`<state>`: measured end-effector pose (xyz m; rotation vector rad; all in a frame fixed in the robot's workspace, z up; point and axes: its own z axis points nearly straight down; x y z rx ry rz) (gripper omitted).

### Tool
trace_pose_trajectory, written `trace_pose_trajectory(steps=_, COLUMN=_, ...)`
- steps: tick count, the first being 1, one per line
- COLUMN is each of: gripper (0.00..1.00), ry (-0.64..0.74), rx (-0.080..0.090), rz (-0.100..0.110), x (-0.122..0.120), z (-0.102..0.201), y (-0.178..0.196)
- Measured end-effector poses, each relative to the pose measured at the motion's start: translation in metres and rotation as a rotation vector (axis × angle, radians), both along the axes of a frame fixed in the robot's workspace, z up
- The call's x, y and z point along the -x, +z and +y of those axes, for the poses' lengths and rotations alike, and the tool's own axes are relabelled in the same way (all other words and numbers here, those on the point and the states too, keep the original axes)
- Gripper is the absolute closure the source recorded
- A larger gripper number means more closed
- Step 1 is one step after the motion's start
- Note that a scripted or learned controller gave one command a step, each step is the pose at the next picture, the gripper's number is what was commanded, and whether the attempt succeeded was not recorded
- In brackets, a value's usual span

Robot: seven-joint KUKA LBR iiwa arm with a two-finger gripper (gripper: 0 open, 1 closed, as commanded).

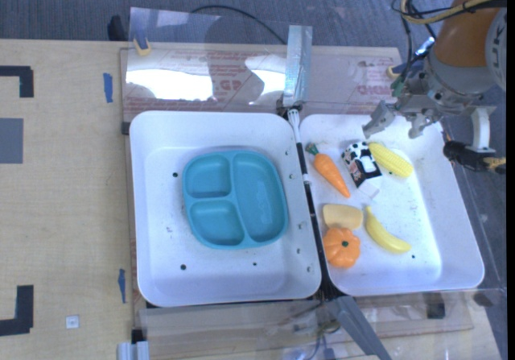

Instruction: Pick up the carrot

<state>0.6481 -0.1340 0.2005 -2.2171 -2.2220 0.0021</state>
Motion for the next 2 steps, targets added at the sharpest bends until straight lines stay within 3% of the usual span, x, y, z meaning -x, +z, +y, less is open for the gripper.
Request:
trace_pose_trajectory(steps=1, gripper=0.0, ry=0.365, rx=-0.002, rz=0.001, x=0.021, z=0.074, y=-0.016)
trace_pose_trajectory(steps=2, gripper=0.0, ry=0.463, rx=-0.001, rz=-0.001, x=0.087, z=0.11, y=-0.016)
